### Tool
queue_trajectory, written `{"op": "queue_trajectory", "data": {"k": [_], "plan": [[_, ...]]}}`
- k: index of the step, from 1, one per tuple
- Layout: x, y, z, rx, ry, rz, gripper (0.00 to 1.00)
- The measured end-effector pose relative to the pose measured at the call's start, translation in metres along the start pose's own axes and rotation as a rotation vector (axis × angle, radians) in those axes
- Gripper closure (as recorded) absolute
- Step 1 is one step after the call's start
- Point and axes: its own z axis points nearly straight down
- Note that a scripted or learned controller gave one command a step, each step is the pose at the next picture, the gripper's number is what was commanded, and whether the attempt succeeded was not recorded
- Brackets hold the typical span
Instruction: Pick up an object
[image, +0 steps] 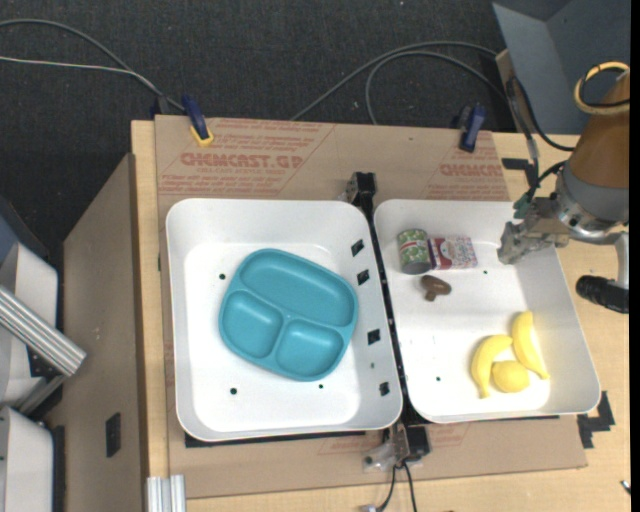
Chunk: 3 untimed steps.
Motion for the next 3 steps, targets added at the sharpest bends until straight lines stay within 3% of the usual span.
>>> {"op": "queue_trajectory", "data": {"k": [1,3], "plan": [[0.000,0.002,-0.041,0.000,0.000,0.000,1.00],[0.096,-0.022,-0.046,0.009,0.005,-0.004,1.00]]}}
